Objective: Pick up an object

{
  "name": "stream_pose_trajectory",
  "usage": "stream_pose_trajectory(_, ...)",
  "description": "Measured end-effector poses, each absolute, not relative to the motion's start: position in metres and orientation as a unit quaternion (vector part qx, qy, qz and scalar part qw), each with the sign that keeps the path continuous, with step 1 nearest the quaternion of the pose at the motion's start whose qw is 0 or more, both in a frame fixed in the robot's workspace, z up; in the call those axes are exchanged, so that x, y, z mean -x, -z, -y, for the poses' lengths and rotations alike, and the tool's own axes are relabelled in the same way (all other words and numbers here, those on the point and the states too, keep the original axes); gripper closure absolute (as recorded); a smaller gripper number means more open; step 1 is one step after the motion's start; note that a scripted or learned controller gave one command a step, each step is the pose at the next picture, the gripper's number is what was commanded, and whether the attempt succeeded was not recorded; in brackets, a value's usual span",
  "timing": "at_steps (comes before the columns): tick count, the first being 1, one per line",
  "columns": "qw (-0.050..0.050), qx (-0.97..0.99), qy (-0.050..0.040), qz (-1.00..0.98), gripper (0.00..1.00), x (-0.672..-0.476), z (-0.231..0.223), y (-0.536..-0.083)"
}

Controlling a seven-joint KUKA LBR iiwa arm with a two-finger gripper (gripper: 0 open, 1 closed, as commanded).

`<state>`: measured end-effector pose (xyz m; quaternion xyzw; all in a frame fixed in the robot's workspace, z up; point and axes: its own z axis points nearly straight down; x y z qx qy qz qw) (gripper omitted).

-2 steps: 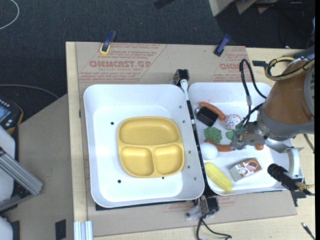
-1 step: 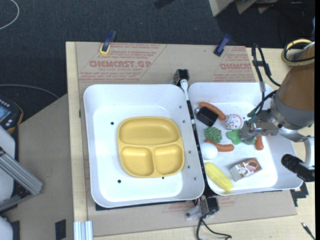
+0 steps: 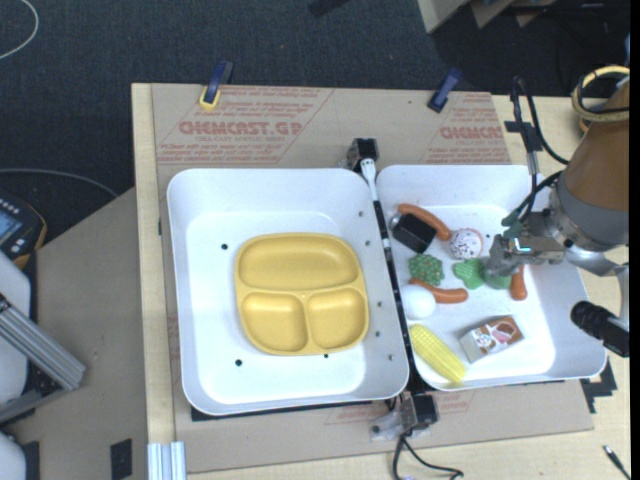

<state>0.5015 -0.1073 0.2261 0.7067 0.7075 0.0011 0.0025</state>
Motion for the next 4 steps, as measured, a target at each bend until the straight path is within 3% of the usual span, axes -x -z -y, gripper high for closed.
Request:
stream_pose_trajectory(1, -0.001, -0.705, -0.0009, -0.71, 1.0, -0.508, 0.043, -0.224)
stream_pose_trajectory(2, -0.001, -0.706, 0.0005, -0.708, 1.0, -0.513, 0.012, -0.215)
stream_pose_trajectory(4, 0.001, -0.707, -0.0005, -0.707, 1.0, -0.516, 0.025, -0.231)
